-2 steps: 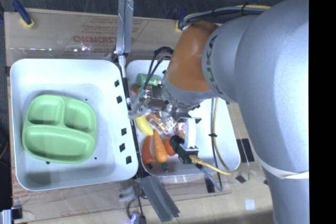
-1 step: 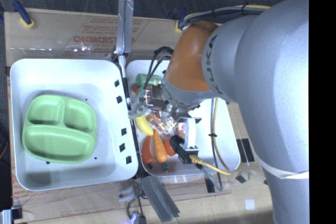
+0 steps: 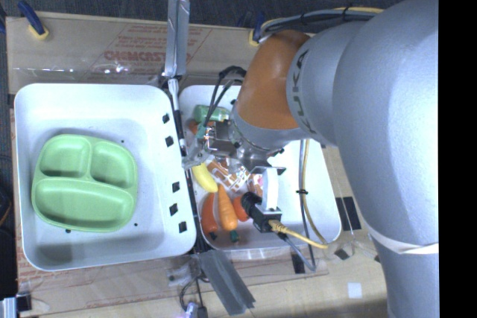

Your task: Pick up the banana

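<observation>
The banana [image 3: 203, 178] is a small yellow piece lying at the left edge of the right bin [image 3: 322, 182], close to the divider between the bins. My gripper [image 3: 220, 160] hangs low over the right bin, just right of and above the banana, with the arm's orange band and grey wrist covering most of that bin. The metal finger parts sit right beside the banana; whether they touch it is hidden.
Two orange carrots [image 3: 220, 212] lie just below the banana, and a green item [image 3: 205, 114] peeks out above the gripper. The left bin [image 3: 89, 104] holds a green sectioned plate [image 3: 83, 181].
</observation>
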Controlling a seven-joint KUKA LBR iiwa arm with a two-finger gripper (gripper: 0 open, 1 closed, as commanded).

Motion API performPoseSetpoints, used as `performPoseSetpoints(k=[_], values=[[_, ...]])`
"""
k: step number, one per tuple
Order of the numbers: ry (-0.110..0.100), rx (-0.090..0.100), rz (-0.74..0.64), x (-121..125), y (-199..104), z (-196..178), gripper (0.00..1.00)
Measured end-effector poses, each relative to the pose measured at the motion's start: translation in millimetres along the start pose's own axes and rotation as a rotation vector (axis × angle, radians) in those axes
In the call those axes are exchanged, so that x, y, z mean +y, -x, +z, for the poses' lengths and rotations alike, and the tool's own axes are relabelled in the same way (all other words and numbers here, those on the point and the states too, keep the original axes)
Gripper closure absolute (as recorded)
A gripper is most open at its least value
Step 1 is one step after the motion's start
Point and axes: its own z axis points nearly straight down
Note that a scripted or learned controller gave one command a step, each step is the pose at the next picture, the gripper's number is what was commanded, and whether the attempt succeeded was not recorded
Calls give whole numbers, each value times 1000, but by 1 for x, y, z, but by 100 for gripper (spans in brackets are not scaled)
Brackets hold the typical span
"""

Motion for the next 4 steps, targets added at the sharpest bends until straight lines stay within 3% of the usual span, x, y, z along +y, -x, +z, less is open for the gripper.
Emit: performPoseSetpoints(k=[4], values=[[0, 0, 0, 0, 0, 0, 0]])
